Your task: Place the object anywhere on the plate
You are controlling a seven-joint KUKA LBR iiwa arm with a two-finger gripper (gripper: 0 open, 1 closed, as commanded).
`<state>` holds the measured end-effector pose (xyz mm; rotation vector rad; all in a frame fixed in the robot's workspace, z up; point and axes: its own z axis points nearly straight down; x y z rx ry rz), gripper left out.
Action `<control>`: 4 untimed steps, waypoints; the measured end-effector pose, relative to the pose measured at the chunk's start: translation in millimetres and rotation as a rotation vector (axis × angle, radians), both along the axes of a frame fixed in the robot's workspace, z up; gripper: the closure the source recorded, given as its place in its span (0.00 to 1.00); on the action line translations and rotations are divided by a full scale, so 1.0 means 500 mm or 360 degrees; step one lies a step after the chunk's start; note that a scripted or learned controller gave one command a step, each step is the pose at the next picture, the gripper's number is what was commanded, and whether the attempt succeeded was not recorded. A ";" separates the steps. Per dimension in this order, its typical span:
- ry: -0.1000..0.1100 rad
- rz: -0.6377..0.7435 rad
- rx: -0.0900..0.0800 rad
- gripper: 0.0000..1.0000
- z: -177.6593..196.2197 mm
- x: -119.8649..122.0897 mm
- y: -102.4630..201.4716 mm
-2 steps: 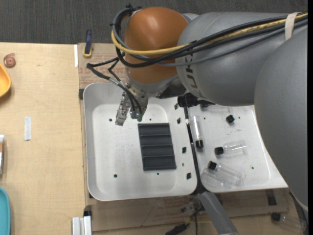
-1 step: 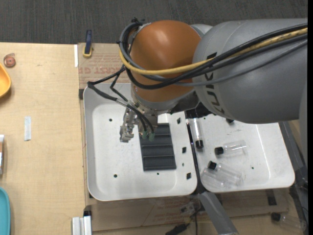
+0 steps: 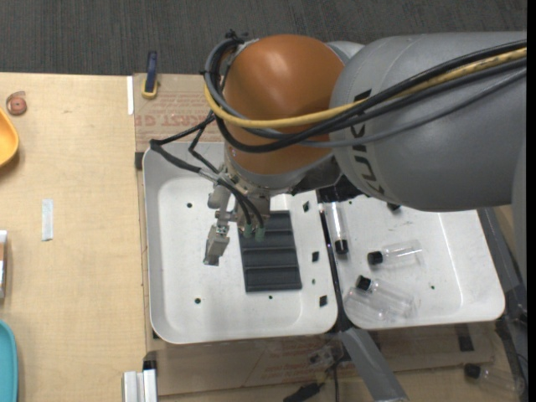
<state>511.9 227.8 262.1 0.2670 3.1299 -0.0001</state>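
Arm: nearest the camera; grey body reaching in from the right, with an orange band bulging over the far part of the left bin; yellow and black cables run along it.
Surface: pale wood board on the left, with brown cardboard at the far edge of the bins.
Left bin: shallow, white, with rounded corners; the claw hangs over its middle.
Right bin: shallow, white, just beside the left bin, its far part hidden by the arm.
Black ribbed plate: dark rectangular slab with ridges, lying flat in the left bin, right of centre, its far end under the wrist.
Claw: pointing down just left of the black ribbed plate; whether its tips are apart or together cannot be told, and nothing is seen clamped between them.
Clear objects: transparent pieces with black caps lying in the right bin, well apart from the black ribbed plate; a dark pen-like item lies near that bin's left wall.
Orange item: at the left edge of the surface.
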 end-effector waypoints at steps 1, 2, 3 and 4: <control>0.0000 -0.0008 0.0001 1.00 0.017 0.003 -0.003; -0.0004 -0.0267 -0.0001 1.00 0.113 0.211 -0.001; 0.0000 -0.0260 -0.0002 1.00 -0.008 0.172 -0.001; 0.0000 -0.0191 -0.0001 1.00 -0.021 0.083 0.000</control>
